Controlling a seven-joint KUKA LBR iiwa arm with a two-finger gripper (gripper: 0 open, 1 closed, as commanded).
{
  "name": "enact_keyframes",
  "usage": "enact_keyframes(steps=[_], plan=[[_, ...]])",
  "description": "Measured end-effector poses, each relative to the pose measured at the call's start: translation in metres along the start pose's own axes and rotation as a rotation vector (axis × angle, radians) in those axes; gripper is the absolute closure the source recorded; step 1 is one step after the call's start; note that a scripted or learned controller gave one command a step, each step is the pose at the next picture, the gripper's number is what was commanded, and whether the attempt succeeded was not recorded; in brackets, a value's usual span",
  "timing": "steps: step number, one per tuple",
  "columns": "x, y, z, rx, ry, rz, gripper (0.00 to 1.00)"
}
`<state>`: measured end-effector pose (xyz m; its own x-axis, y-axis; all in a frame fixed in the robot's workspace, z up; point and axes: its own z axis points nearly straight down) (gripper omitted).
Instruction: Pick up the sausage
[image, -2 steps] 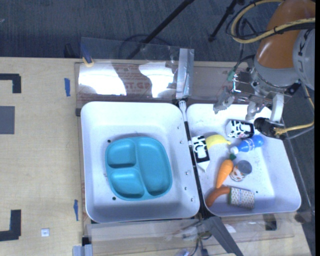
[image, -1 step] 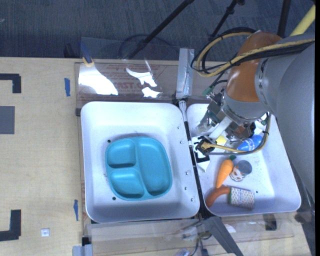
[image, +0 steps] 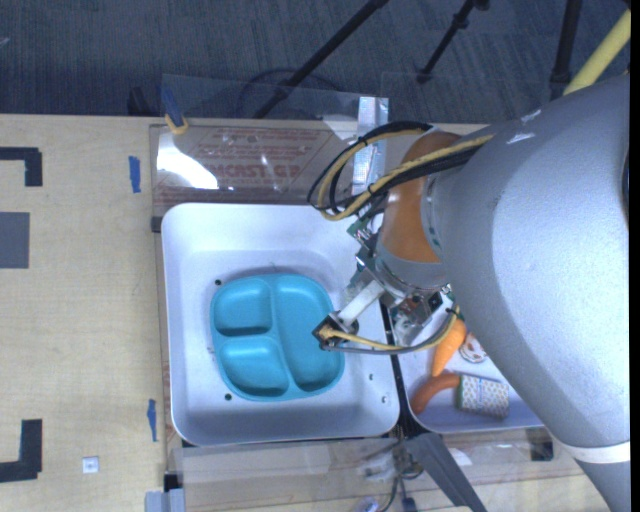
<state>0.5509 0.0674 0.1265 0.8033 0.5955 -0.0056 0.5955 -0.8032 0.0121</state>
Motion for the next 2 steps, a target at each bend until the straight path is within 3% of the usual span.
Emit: enact_keyframes(steps=[1,2], plan=[[-0.004,-0.012,0.003,-0.023,0.007,-0.140,0.00],[0.013,0.000,-0.055,0.015,0.002,-0.183,0.00]])
